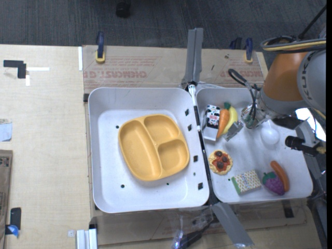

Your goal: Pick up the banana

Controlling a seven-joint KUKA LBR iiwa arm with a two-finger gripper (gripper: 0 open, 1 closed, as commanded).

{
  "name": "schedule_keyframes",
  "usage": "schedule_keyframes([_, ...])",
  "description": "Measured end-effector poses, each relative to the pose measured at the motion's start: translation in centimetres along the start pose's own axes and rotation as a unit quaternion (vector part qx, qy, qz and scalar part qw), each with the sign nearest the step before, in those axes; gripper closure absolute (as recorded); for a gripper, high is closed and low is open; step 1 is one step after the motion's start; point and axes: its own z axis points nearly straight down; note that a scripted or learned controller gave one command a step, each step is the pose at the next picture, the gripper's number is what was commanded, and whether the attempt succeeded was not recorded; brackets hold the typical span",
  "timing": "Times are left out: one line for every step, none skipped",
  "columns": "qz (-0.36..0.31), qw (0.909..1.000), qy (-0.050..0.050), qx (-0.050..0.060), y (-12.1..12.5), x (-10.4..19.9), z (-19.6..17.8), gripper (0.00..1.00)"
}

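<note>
The banana (233, 115) is yellow and lies in the right bin (249, 188) near its back left, partly hidden by an orange carrot (223, 123) that leans against it. My gripper (237, 128) is low in the bin, right beside the banana on its right side and touching or nearly touching it. The arm's orange band (282, 77) rises behind it at the right.
A small milk carton (211, 117) stands left of the carrot. Also in the right bin are a toy pizza (220, 162), a patterned block (246, 181), purple grapes (273, 183), a hot dog (280, 174) and a white egg (269, 137). The left bin (104, 191) holds a yellow divided plate (153, 147).
</note>
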Motion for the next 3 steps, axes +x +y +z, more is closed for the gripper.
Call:
schedule_keyframes([-0.145, 0.9895, 0.001, 0.000, -6.3, 2.5, -20.9, 0.00])
schedule_keyframes([-0.067, 0.9977, 0.002, 0.001, -1.1, 2.9, -7.3, 0.00])
schedule_keyframes([-0.001, 1.0000, 0.003, 0.001, -4.3, 5.6, -10.0, 0.00])
